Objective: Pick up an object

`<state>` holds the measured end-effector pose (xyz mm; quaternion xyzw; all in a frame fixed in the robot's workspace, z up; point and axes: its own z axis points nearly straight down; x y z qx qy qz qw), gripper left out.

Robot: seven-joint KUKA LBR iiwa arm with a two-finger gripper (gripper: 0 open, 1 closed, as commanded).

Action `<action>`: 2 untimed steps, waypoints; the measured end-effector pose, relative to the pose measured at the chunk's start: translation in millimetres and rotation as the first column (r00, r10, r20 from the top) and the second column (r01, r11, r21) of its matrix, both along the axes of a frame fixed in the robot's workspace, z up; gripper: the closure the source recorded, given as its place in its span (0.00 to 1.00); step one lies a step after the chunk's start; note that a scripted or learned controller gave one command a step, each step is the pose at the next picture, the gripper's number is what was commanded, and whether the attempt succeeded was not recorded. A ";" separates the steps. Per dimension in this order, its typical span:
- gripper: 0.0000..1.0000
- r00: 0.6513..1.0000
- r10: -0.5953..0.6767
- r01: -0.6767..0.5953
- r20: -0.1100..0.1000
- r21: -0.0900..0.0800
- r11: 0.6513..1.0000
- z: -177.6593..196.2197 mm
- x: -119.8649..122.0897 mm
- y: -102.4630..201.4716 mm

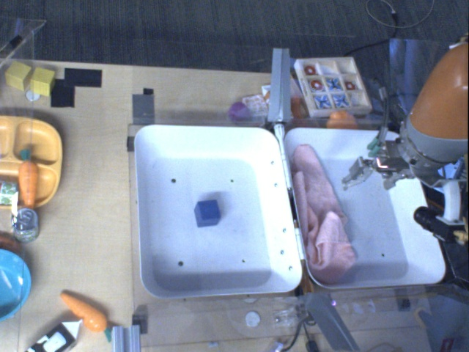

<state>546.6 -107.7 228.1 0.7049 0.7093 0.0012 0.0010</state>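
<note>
- jaws point(357, 173) hang over the right bin point(418, 270) — spread apart, holding nothing
- pink cloth point(321, 215) lies along its left side
- blue cube point(207, 212) sits in the left bin point(154, 270)

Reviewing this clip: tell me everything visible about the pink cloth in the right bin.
The pink cloth looks like soft fabric, a towel or rag, bunched into a long, rumpled roll. It lies flat on the floor of the right bin, along that bin's left wall, running from near the far left corner down to the near left corner, where it widens into a folded lump. Nothing rests on it. The gripper hangs to its right, apart from it.
</note>
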 end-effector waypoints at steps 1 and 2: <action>0.00 0.998 0.071 -0.071 0.001 0.000 0.998 -88.1 11.8 -1.1; 0.00 0.975 0.221 -0.221 0.013 -0.005 0.975 -137.1 -2.1 -0.4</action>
